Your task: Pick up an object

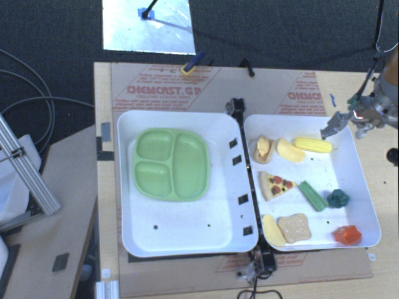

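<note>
The right bin (361,185) holds several toy foods. Along its far side lie a corn cob (313,144), a yellow wedge (290,150) and a tan and yellow piece (263,148). A pizza slice (276,184), a green stick (312,195) and a dark green lump (338,198) sit in the middle. Near the front are a slice of toast (294,227), a yellow piece (271,229) and a red piece (347,234). My gripper (346,129) hangs over the bin's far right corner, just right of the corn, open with nothing between its fingers.
In the left bin (143,229) lies a light green divided plate (171,164). A black divider (246,167) runs between the bins. Cardboard lines the bench under them, cables trail at the far side, and a metal frame (25,173) stands at the left.
</note>
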{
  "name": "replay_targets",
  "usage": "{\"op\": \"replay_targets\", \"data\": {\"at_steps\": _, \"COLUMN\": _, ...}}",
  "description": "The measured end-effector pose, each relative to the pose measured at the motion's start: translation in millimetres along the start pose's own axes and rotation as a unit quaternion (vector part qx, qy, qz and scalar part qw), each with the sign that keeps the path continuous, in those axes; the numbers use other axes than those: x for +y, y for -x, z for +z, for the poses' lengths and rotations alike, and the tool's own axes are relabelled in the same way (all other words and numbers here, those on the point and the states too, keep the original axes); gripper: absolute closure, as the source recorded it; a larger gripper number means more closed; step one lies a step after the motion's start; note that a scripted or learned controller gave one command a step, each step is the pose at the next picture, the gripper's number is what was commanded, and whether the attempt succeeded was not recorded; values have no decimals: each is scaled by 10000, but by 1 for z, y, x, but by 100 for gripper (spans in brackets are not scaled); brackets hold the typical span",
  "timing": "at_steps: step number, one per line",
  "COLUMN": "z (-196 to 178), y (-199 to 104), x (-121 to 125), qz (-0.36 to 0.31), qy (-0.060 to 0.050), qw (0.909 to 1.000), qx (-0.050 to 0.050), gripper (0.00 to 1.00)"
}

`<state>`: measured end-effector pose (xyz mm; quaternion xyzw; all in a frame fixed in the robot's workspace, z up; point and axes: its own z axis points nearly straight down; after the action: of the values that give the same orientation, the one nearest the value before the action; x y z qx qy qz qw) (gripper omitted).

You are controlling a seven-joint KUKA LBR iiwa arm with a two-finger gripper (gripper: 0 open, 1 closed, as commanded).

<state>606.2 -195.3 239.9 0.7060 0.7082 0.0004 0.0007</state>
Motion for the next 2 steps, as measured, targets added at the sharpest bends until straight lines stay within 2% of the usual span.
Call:
{"op": "replay_targets", "data": {"at_steps": 1, "z": -2, "y": -129, "x": 67, "qz": -71, "qy": 31, "qw": 10000, "qx": 21, "gripper": 0}}
{"op": "replay_targets", "data": {"at_steps": 2, "z": 32, "y": -194, "x": 63, "qz": -28, "qy": -3, "qw": 10000, "qx": 8, "gripper": 0}}
